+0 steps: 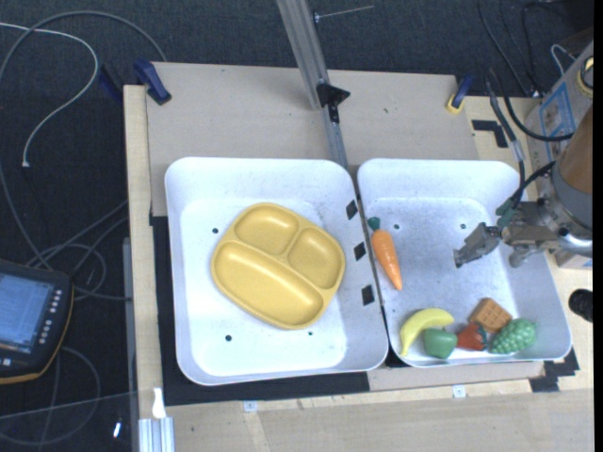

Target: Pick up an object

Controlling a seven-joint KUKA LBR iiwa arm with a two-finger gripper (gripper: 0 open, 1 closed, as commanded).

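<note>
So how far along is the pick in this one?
Nothing looks picked yet. The hand hangs over bare floor of the right bin. The carrot, banana and the other toys lie in that bin. Reaching, grasping and lifting one remain.

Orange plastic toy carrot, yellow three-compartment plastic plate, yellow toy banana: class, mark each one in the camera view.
Orange plastic toy carrot [386, 261], camera view, mid-body.
Yellow three-compartment plastic plate [268, 285], camera view, floor of the large compartment.
Yellow toy banana [420, 325], camera view, middle of the curve.

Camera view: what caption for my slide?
Gripper above right bin with carrot, banana; yellow plate in left bin.
</note>
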